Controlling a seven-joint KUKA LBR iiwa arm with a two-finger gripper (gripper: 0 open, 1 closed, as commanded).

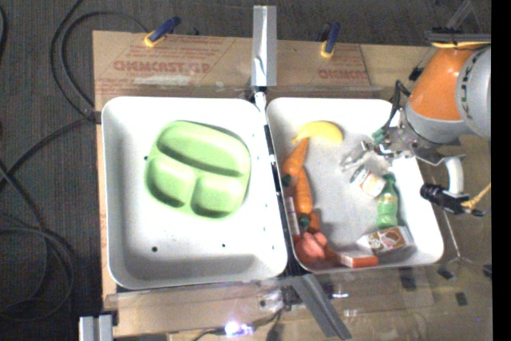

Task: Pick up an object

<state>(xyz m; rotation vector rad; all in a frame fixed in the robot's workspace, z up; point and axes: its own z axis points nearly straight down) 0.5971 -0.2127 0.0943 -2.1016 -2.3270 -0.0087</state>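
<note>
**The gripper hangs low over the right bin**

At the near edge of the bench there are metal bars and a small bright light (pixel 233 327).

Two white bins sit side by side. The left bin (pixel 128 251) holds a big green tray (pixel 198 168) with three dips in it.

The right bin (pixel 427 247) holds the small things. In its near corner lies a small box (pixel 386 239) with red on it. Just beside the box is a flat red and white piece (pixel 359 259). Near the left wall sits a lumpy red and pink toy (pixel 314 245). A green bottle (pixel 387 204) lies a little farther back, close to the right wall. Just past the bottle is a small round white and tan thing (pixel 372 184). Along the left wall lies an orange carrot (pixel 304 192), and a second carrot (pixel 294 160) lies just behind it. A yellow banana (pixel 322 129) rests at the far side of the bin.

The gripper (pixel 366 154) is low over the right bin, between the banana and the small round thing. I cannot tell if its fingers are apart or together, and nothing can be seen between them. The grey arm with its orange band (pixel 443 92) comes in from the right.

Behind the bins lies brown cardboard (pixel 200 64), held by two blue and yellow clamps (pixel 161 31). Dark carpet with cables (pixel 72 20) lies beyond.
</note>
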